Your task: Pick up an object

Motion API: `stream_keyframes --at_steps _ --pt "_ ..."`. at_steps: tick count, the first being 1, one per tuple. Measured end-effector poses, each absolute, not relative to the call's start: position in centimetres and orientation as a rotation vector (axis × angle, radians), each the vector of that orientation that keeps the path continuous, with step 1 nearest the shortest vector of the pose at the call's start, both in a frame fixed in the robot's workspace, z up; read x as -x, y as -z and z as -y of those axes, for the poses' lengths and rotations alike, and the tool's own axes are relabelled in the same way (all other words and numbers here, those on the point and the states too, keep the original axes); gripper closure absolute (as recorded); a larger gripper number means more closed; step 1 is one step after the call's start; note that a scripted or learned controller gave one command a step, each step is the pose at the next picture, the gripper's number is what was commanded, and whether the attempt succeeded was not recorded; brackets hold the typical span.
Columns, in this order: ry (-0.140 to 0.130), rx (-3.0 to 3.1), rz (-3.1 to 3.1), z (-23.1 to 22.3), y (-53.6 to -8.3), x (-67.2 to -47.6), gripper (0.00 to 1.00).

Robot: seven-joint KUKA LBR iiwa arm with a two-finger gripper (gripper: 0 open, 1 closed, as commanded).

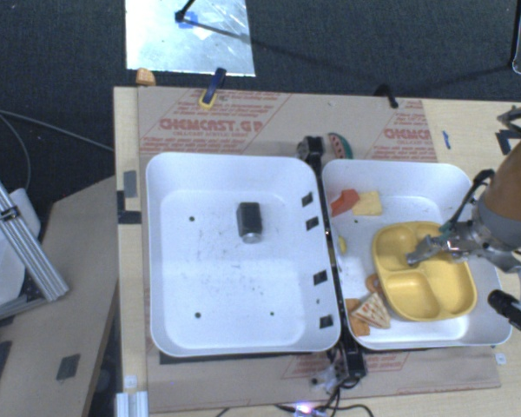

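"CHEMCAST GP" in red on the board (210,125), gripper (419,252) low over the yellow divided tray (421,272) in the right bin (417,177), whether it grips anything I cannot tell, grey can (249,220) lying in the left bin (175,189).

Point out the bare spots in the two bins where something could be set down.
Left bin: bare all around the grey cylinder, widest along its near half. Right bin: crowded by the yellow divided tray, the food pieces and the gripper; a bare strip lies along its far wall.

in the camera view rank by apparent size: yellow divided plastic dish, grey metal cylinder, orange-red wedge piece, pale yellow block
1. yellow divided plastic dish, clearly largest
2. grey metal cylinder
3. orange-red wedge piece and pale yellow block: they look alike in size, so unranked
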State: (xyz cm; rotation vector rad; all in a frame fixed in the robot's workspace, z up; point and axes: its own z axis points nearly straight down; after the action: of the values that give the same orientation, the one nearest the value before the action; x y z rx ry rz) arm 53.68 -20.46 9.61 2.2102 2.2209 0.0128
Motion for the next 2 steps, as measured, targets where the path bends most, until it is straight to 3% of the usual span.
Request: stream_keyframes --at_steps 1,2 --pt "-0.036 -2.217 -2.254 19.2 -10.4 -53.9 1.0" --pt "-0.003 -2.212 -2.23 10.7 -17.8 -50.5 1.0"
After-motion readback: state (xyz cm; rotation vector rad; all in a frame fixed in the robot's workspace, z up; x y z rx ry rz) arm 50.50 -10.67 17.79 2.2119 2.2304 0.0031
